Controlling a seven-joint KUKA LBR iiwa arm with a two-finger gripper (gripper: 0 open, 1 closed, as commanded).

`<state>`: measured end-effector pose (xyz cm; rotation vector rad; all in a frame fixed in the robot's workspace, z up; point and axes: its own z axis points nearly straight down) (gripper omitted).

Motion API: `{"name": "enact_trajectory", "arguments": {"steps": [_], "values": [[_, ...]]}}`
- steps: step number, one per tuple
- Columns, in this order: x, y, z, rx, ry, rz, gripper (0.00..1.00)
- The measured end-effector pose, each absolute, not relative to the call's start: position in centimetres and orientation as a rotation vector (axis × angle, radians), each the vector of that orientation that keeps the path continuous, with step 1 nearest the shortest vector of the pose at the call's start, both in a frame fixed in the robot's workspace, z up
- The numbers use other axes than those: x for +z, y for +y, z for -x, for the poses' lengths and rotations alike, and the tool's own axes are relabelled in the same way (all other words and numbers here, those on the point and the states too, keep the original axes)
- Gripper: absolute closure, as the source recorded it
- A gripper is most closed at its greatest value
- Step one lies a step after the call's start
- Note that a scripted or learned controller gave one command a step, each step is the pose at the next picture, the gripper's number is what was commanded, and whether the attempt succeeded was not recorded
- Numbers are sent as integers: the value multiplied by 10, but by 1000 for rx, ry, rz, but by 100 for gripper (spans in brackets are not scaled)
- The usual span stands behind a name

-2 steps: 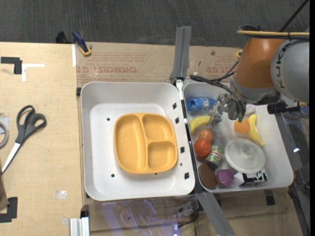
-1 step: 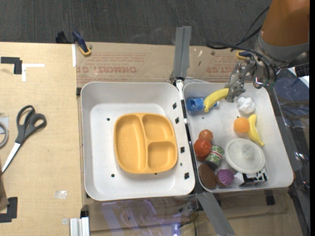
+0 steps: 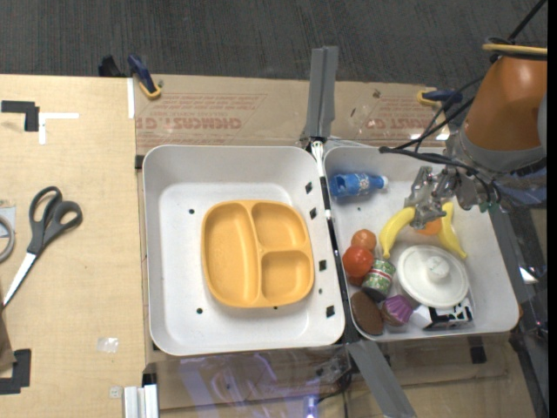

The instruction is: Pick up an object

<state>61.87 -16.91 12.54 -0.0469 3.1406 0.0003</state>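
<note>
Pale wood covers the desk (image 3: 78, 303) at the far left, where a pair of black-handled steel scissors (image 3: 39, 233) lies with its blades pointing toward the near edge. Next comes the left white plastic bin (image 3: 165, 259), which holds a yellow-orange plastic plate with three compartments (image 3: 258, 252), set flat near the bin's middle. A strip of brown printed cardboard (image 3: 226, 111) lies behind both bins.

Across the divider, the right white plastic bin (image 3: 496, 294) is crowded. A small blue plastic bottle (image 3: 355, 184) lies on its side near the back left corner. Below it sit an orange-red round toy fruit (image 3: 364, 239) and a red toy tomato (image 3: 357, 261), touching each other, then a small green-labelled can (image 3: 379, 277), a dark brown rounded piece (image 3: 367, 313) and a purple item (image 3: 399, 308) toward the near wall. A white round lidded pot with a knob (image 3: 433, 274) rests beside the can. A yellow toy banana (image 3: 398, 228) curves just above the pot's left side, and a second yellow piece (image 3: 452, 238) lies to its right.

From the right, the grey arm with its orange band (image 3: 513, 103) leans in over the bin's back half, wrist angled down and leftward. The metal gripper (image 3: 428, 209) hangs between the two yellow pieces, low over an orange object (image 3: 428, 227). Whether the jaws are spread or pinching anything, I cannot tell.
</note>
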Motion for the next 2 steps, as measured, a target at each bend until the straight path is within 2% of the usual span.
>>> {"name": "enact_trajectory", "arguments": {"steps": [1,2], "values": [[217,-118,-649,2,3112,403,100],[223,-118,-651,5,3110,396,100]]}}
